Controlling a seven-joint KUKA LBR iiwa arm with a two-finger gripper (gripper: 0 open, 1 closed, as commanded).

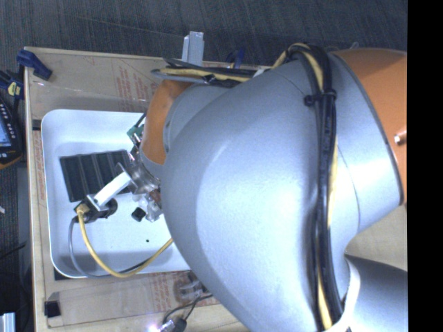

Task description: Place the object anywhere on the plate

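Observation:
My gripper hangs low over the left white bin, at the right side of the part of it that I can see. A white bar slants from the gripper down to the left and ends by the black plug of a yellow cable. I cannot tell whether the bar belongs to the gripper or is a loose object. A black ribbed slab lies flat in the bin just left of the gripper. A small green piece peeks out at the arm's edge.
The grey arm with its orange band covers the middle and right of the view, including the right bin. The yellow cable loops along the left bin's near wall. Blue clamps sit at the bench's far left corner.

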